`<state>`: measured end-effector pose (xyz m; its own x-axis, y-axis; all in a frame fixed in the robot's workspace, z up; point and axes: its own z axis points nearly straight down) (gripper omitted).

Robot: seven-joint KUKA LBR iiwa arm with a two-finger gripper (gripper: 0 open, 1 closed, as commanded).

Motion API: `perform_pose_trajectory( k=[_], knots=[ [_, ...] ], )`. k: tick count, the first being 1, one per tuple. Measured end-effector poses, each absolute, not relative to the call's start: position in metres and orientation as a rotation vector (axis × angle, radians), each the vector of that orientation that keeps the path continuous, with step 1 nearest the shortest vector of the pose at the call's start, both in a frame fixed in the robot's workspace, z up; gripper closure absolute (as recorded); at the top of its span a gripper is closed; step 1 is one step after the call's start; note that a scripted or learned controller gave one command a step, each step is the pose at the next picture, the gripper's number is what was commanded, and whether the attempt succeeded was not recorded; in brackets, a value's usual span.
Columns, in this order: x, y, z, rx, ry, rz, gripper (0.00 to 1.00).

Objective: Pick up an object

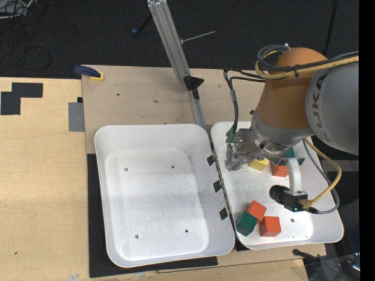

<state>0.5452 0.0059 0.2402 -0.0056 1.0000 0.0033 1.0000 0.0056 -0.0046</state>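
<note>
a pale wooden bench (47, 174) filled the lower part of the camera view, with dark floor (88, 22) and loose cables behind it. the grey arm (328, 110), with its orange band, reached in from the right and hung over the far half of the right bin (319, 232). the left bin (152, 198), the bigger of the two as seen, sat on a black mat (92, 215) and touched the right bin along one edge, where three small black clips (217, 186) lay in a row. an aluminium rail (170, 40) rose at a slant from behind the bins. the gripper (236, 156) was low inside the right bin near its left wall; whether it was open or closed could not be told, and nothing was seen held in it. all the objects to pick lay in the right bin. a yellow block (258, 165) sat just beside the gripper on its right, with a red block (279, 171) next to that and a green piece (289, 153) partly hidden under the arm. well apart from these, toward the near edge, an orange cube (256, 209), a dark green block (246, 223) and a second orange cube (270, 225) were clustered close together. a small blue and yellow tool (88, 72) lay at the bench's far left corner.
</note>
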Motion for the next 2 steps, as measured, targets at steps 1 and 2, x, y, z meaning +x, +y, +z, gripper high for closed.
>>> perform_pose_trajectory(
  k=[1,2],
  knots=[
    [0.524,0.051,0.226,-2.213,-2.222,0.005,1.00],
    [0.503,0.096,0.235,-2.212,-2.223,0.004,1.00]
  ],
)
